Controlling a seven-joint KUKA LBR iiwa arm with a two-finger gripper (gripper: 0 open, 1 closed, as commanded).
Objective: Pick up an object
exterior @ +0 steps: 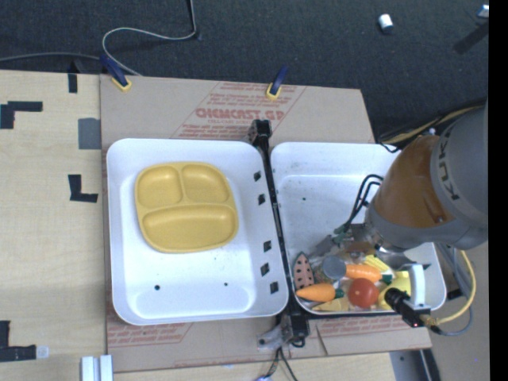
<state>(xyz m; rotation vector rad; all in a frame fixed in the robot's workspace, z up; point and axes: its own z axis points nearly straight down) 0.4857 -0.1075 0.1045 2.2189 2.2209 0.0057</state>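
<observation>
The grey arm reaches from the right over the right bin. In the left bin lies a yellow divided plate. The gripper, its grip impossible to tell, hangs above toy food crowding the near edge: carrot, tomato.

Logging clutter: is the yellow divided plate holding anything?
Empty. The yellow divided plate in the left bin shows three bare compartments.

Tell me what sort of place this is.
Probably a robotics lab's grasping test bench: two shallow white plastic bins clamped onto a cardboard sheet, a grey arm with an orange band reaching over small plastic toy foods.
</observation>
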